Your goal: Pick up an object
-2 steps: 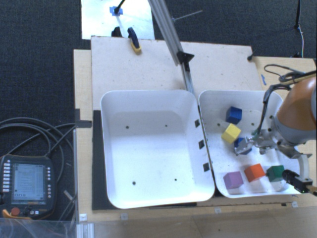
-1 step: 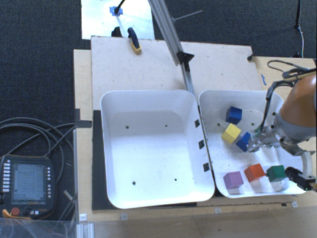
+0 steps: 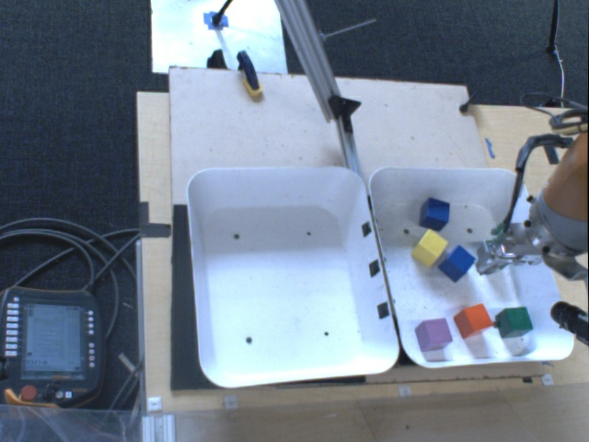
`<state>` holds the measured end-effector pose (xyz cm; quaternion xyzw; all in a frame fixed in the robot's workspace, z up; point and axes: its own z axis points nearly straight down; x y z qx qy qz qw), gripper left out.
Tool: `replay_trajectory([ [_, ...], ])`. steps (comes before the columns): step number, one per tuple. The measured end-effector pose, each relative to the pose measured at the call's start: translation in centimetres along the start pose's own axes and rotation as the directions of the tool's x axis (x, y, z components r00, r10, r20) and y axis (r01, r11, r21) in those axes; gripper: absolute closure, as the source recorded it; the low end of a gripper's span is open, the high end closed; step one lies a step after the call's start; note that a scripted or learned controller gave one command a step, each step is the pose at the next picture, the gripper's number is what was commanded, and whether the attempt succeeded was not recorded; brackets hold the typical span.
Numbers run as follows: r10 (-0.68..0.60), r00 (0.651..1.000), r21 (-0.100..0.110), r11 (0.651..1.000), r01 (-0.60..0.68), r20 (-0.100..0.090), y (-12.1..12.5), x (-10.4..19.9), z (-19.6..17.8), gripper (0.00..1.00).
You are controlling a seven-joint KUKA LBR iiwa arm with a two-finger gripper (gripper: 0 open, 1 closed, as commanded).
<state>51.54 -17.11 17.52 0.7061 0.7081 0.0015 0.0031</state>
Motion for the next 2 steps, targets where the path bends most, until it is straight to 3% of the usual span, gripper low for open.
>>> replay_trajectory([
  [2, -0.003, 1.0, -0.002, 1.0, 0.003, 0.0, 0.4, 0.1, -9.6, 1.0],
])
